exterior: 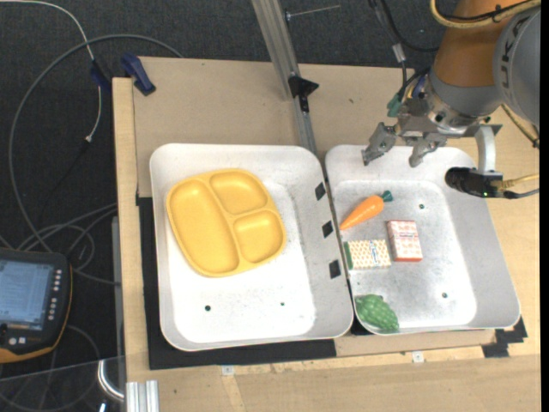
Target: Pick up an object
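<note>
My gripper (pixel 399 151) hangs over the far edge of the right bin (pixel 463 303), its two grey fingers spread apart with nothing between them. Below it in that bin lie an orange toy carrot (pixel 362 212), a red-and-white small box (pixel 404 239), a pale patterned box (pixel 369 253) and a green leafy toy (pixel 377 312) at the near left corner. The carrot is the closest of these to the gripper, a short way nearer the front and left.
The left bin (pixel 249 303) holds a yellow divided plate (pixel 226 221). A metal pole (pixel 276 33) rises between the bins at the back. Black clips (pixel 327 228) line the seam between the bins. A black fitting with a cable (pixel 470 181) sits at the right bin's far right rim.
</note>
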`<state>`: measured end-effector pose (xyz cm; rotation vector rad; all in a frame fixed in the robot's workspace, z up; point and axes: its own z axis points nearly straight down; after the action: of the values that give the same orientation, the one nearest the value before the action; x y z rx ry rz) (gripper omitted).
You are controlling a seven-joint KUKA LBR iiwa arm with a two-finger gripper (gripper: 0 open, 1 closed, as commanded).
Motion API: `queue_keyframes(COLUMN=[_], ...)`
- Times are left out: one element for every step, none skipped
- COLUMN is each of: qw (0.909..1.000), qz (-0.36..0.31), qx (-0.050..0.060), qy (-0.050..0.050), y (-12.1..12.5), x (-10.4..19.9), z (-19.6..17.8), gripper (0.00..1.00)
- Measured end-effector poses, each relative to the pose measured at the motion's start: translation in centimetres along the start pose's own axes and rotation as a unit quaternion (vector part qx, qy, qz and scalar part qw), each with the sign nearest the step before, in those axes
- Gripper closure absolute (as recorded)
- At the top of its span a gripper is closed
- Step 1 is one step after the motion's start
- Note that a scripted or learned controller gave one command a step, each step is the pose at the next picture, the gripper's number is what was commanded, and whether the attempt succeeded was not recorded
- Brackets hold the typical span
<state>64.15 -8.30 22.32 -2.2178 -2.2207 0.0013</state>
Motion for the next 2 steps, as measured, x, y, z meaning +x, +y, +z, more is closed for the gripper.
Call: queue_keyframes(qw=[1.0,1.0], qz=[0.0,0.0], qx=[0.0,0.002], qy=[0.0,0.0], y=[0.0,-0.2], x=[0.0,0.4], z=[0.0,4.3], gripper=[0.0,0.0])
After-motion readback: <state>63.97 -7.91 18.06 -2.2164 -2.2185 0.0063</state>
